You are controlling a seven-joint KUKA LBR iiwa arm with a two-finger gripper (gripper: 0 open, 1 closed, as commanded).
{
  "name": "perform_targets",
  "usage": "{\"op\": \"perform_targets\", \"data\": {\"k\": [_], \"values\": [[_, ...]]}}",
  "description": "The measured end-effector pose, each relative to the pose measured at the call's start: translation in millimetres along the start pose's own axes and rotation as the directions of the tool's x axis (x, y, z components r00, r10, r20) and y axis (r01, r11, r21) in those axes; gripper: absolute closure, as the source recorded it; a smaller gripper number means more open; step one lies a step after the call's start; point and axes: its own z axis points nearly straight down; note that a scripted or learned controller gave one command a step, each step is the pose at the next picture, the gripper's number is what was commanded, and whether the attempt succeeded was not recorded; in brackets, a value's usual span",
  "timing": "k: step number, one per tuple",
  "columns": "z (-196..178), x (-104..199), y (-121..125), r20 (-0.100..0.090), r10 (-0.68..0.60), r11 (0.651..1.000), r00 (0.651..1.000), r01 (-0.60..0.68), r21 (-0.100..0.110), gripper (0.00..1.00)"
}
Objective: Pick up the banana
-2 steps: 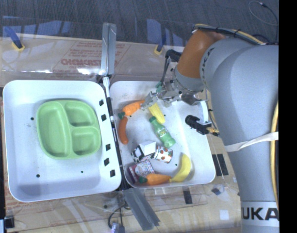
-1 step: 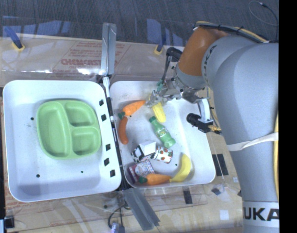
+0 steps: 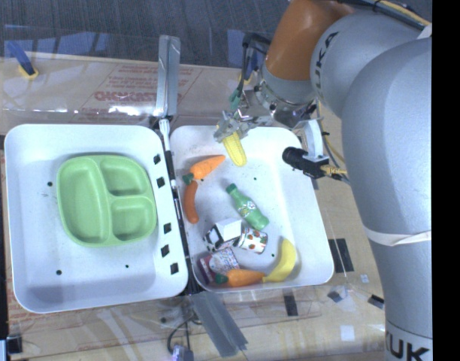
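Observation:
The banana (image 3: 285, 261) is yellow and curved. It lies at the near right corner of the right bin (image 3: 309, 224), leaning against the wall. My gripper (image 3: 231, 129) hangs over the far end of that bin, well away from the banana. Its fingers are shut on the top of a small yellow corn cob (image 3: 234, 151), which dangles below them, tilted.
In the right bin lie an orange carrot (image 3: 207, 167), an orange stick (image 3: 191, 201), a green bottle (image 3: 247, 207), a white carton (image 3: 223, 234), a patterned cup (image 3: 253, 241), a purple packet (image 3: 222, 262) and another carrot (image 3: 243, 278). A green divided plate (image 3: 106, 199) sits in the left bin (image 3: 34, 269).

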Motion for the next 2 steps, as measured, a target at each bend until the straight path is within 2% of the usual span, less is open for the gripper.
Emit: {"op": "perform_targets", "data": {"k": [1,2], "values": [[-30,8,1,0.001,0.062,0.998,0.998,-0.062,0.001,1.00],[-48,-5,-83,-0.001,-0.189,0.982,0.982,0.189,0.003,1.00]]}}
